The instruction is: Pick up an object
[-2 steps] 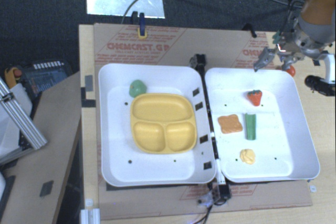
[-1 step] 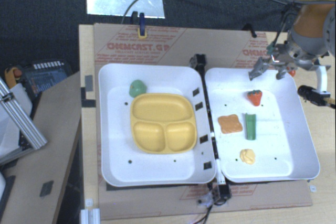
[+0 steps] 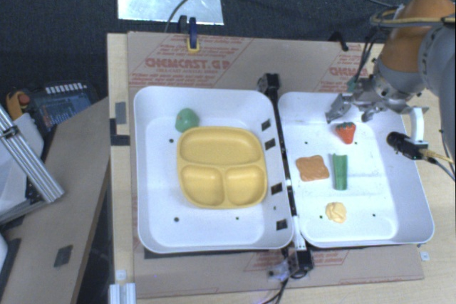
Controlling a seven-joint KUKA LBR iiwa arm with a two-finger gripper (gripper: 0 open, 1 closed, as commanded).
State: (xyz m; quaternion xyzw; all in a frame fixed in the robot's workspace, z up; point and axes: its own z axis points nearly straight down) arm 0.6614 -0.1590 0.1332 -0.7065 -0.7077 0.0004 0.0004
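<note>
- We see the hand [image 3: 354, 109] low over the right bin's [image 3: 406, 224] far end, its fingers spread apart and pinching nothing.
- Just below the hand lies the red strawberry [image 3: 345, 132].
- Nearer us are the brown toast [image 3: 312, 168], green strip [image 3: 340, 171] and yellow lump [image 3: 335, 211].
- The left bin [image 3: 153, 153] holds a yellow tray [image 3: 219, 166] and green ball [image 3: 187, 119].

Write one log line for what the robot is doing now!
gripper: open, over right white bin | nearest: small red strawberry toy | held: nothing | pick: not yet done
</note>
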